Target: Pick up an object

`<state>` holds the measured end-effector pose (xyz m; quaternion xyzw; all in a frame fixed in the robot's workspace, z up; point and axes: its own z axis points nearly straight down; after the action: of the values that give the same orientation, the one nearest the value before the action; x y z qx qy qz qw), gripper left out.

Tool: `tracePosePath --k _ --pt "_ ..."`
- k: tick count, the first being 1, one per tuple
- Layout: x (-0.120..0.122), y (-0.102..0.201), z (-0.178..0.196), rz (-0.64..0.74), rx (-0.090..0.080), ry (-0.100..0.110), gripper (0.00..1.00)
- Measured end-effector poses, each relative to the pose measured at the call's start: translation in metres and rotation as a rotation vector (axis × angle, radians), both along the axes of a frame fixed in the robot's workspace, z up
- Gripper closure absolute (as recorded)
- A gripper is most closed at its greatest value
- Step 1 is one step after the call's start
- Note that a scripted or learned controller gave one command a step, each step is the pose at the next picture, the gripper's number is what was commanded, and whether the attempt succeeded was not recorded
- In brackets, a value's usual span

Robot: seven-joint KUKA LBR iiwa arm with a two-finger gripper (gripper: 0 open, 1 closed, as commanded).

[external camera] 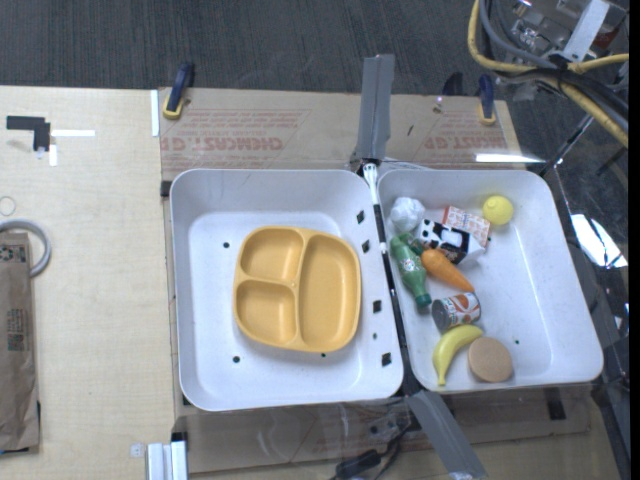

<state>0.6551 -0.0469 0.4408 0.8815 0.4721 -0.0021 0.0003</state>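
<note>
- Round tan disc (490,360): nearest item, lying flat by the front wall of the right bin (565,298). Low profile; judged awkward to pinch from above.
- Banana (453,348): touching the disc's left side. Long axis runs from front-left up to back-right. Judged light and slightly slick; best taken across its narrow middle.
- Can (456,311): on its side just behind the banana. Stiff, likely to roll.
- Carrot (446,268): tip points front-right, long axis diagonal. Firm, tapered; grip at the thick end.
- Green bottle (410,266): long axis near-to-far, beside the bin divider.
- Yellow ball (497,209): far corner, apart from the pile; rolls easily.
- Yellow divided plate (297,288): in the left bin (200,288).
- Arm (560,18): raised at far right, above the desk; state of the jaws cannot be told.
</note>
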Motion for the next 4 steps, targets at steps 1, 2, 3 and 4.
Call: tracePosePath --k 1,2,3,4 --pt "0.004 0.053 -0.092 -0.416 -0.001 0.002 1.0" --pt "-0.003 0.002 0.0 -0.469 -0.001 -0.001 1.0" --pt "-0.02 0.062 -0.106 -0.314 -0.001 0.0 1.0" --pt "-0.016 0.052 -0.001 -0.553 -0.001 0.0 1.0"
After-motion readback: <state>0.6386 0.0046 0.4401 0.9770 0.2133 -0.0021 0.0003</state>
